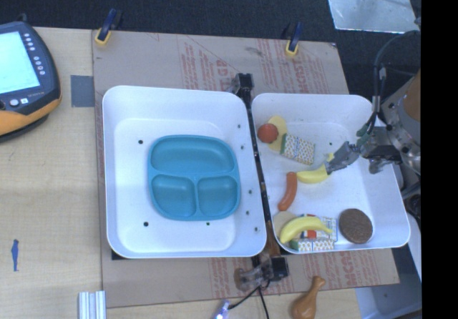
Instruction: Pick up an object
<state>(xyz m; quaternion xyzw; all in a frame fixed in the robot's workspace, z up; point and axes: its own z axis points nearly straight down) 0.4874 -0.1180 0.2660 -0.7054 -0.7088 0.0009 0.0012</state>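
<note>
My gripper point(339, 160) reaches in from the right and hangs low over the right bin point(386, 199). Its tip is right at the upper end of a small yellow banana piece point(312, 176), and I cannot tell whether it touches or grips it. Around it in the same bin lie a red tomato point(268, 133), a patterned packet point(298, 148), an orange sausage point(288, 190), a larger yellow banana point(306, 227) lying on a small colourful box point(317, 243), and a brown round cookie point(355, 225).
The left bin point(122, 167) holds a blue divided plate point(194, 176). A control pendant point(21, 81) sits at the far left of the bench. A brown toy drumstick point(308, 300) lies outside the bins near the front edge. Clamps hold the cardboard at the back.
</note>
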